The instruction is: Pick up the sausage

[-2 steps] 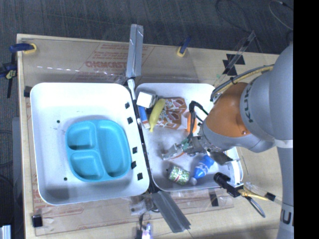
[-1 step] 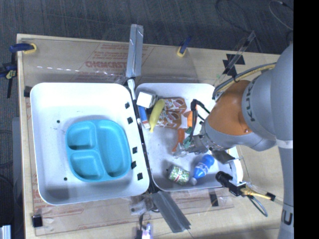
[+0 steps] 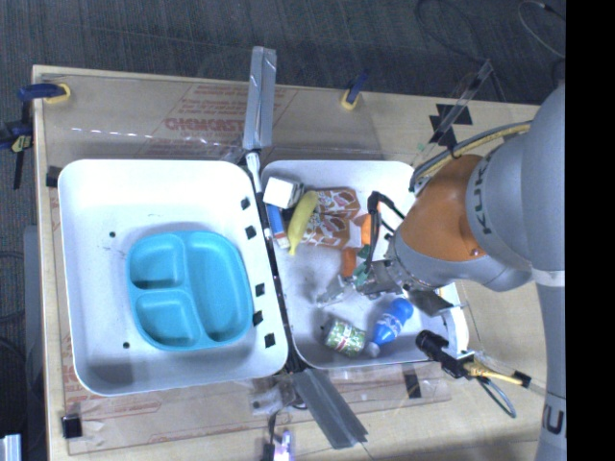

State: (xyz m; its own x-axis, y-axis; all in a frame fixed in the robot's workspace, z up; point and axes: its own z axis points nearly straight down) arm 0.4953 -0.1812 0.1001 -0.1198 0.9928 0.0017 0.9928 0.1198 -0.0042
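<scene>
orange sausage (image 3: 348, 259) beside end effector (image 3: 363, 277)

two white bins (image 3: 86, 257), one blue tray (image 3: 187, 291), one banana (image 3: 302, 217), one bottle (image 3: 389, 323), one can (image 3: 344, 336)

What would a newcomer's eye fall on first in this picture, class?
The bright blue divided tray stands out, lying alone in the left bin. Next comes the arm's orange band over the right bin, where small items crowd together: a yellow banana, a blue bottle and a green can.
</scene>
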